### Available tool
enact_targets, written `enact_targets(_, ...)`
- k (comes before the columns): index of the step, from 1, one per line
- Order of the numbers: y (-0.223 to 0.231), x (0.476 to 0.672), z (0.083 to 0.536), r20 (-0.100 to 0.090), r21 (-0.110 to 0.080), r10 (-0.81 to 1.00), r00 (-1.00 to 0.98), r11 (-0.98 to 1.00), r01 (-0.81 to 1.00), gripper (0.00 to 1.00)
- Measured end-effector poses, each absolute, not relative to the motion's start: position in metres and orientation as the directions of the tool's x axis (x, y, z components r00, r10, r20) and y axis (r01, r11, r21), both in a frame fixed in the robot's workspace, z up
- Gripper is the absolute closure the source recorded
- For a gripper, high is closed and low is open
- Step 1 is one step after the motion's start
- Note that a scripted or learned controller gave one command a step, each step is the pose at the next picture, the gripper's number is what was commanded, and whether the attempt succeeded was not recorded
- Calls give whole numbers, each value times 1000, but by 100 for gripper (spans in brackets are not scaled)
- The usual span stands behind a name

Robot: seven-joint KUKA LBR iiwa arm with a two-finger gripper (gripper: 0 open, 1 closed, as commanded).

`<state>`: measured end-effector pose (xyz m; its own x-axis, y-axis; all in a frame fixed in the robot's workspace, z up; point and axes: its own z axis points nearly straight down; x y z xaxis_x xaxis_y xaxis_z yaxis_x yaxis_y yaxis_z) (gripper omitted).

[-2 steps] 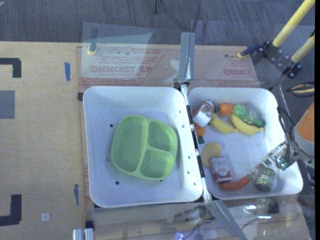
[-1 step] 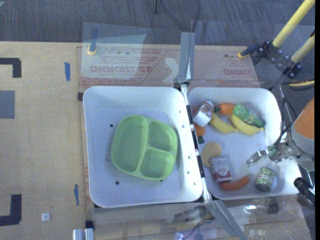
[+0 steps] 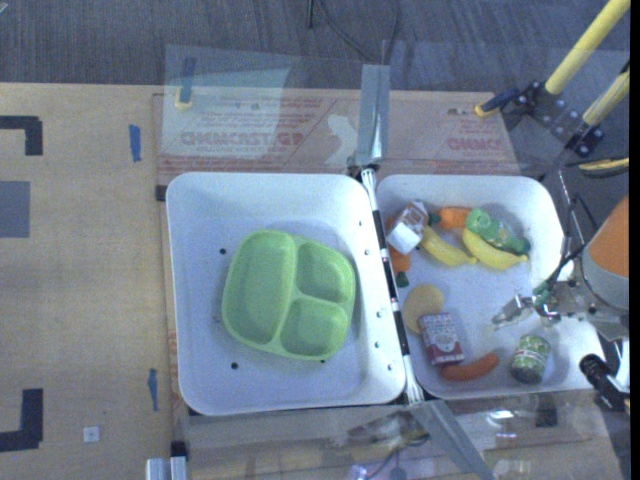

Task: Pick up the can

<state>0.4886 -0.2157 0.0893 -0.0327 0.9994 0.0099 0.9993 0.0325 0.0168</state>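
Note:
The can [image 3: 530, 358], small with a green label, stands upright near the front right corner of the right bin [image 3: 548, 200]. My gripper [image 3: 522, 306] hangs over the right bin, just above and slightly left of the can and not touching it. It looks open, with nothing between its fingers. The arm's orange band [image 3: 612, 248] shows at the right edge.
The right bin also holds a red packet [image 3: 442, 336], an orange sausage-like piece [image 3: 470, 368], two bananas [image 3: 470, 250], a green item [image 3: 495, 230], a carrot [image 3: 452, 216] and a white cup [image 3: 405, 234]. A green divided plate [image 3: 290, 294] lies in the left bin [image 3: 190, 218].

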Motion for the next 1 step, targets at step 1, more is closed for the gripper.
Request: enact_targets(1, -221, 485, 107, 5, -2, 994, -107, 107, 994, 0)
